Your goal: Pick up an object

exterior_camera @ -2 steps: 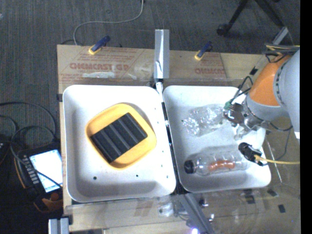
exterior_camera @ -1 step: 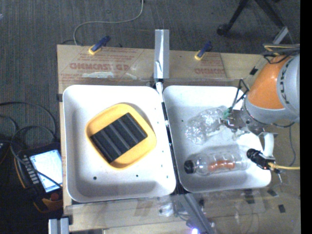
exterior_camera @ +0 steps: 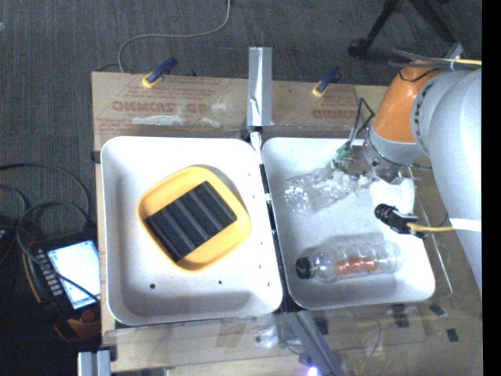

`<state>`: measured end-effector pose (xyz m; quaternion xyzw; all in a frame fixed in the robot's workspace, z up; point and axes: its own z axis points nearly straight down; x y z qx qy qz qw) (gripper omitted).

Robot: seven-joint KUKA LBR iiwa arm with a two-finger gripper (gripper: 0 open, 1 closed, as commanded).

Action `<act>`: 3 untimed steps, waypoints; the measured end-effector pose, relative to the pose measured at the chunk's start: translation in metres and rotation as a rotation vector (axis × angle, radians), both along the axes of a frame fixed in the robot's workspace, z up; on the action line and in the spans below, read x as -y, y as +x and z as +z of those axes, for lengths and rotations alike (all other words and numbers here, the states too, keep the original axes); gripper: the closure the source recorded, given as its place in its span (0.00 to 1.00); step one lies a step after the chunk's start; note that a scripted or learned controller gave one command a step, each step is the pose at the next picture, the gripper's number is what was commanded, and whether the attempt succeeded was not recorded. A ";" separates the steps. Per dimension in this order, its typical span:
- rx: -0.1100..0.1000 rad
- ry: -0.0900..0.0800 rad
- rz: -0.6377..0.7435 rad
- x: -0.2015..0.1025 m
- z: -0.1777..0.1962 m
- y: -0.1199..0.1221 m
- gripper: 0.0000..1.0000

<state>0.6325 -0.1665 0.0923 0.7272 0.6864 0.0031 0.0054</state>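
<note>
The gripper point(exterior_camera: 350, 157), its opening impossible to tell, sits at the right bin's point(exterior_camera: 275, 210) far edge, touching crumpled plastic point(exterior_camera: 317, 189); a bottle point(exterior_camera: 350, 262) lies along the near wall.

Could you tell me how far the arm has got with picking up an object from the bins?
Done: the arm has reached over the right bin, its pincer low by the crumpled clear plastic near the far edge. In hand: nothing visibly; whether the plastic is gripped cannot be told. Left: a grasp and lift. The clear bottle lies flat in that bin, and the yellow and black object rests in the left bin.
</note>
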 end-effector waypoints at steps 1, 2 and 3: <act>0.002 -0.003 -0.001 0.002 0.012 0.001 1.00; -0.055 0.007 -0.169 0.013 0.022 0.026 1.00; -0.012 0.000 -0.100 -0.102 0.099 0.031 1.00</act>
